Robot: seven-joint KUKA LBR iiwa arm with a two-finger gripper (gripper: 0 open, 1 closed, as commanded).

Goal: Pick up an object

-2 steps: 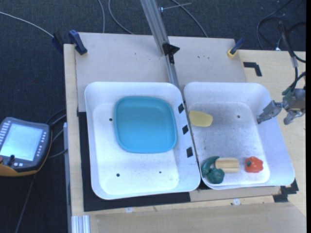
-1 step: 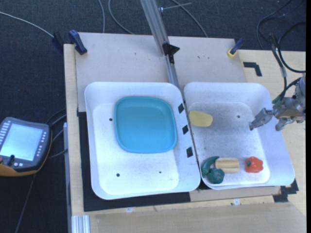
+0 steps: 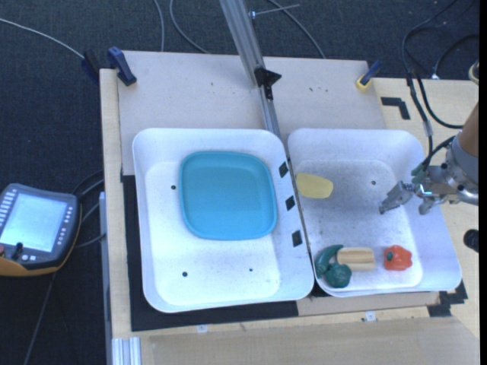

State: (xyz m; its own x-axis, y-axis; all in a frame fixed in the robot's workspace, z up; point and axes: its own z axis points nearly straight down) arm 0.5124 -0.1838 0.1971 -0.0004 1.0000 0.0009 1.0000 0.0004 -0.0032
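Two shallow white bins sit side by side on the bench. The left bin (image 3: pixel 152 204) holds a square blue plate (image 3: pixel 228 195), lying flat a little toward the far side of the bin's floor. The right bin (image 3: pixel 350 139) holds four small things: a yellow piece (image 3: pixel 314 185) lies near the bin's left wall, well apart from the rest, and along the near edge three things lie in a row — a dark green vegetable (image 3: pixel 332 267) at the left, a tan block (image 3: pixel 357 258) touching or just beside it, and an orange-red pepper (image 3: pixel 396 258) a short way to the right. The gripper (image 3: pixel 411 201) reaches in from the right edge of the view and hangs over the right side of the right bin, above the bin floor and clear of every item; the orange-red pepper is the nearest thing to it, lying toward the near edge from the fingertips. Its two fingers (image 3: pixel 393 198) stand apart, one pointing left and the other shorter in this view — nothing lies between them. A grey pole (image 3: pixel 245 44) slants across the far side of the bench down to the gap between the bins. A handheld control pad (image 3: pixel 34 226) with a lit screen rests off the bench at the left.
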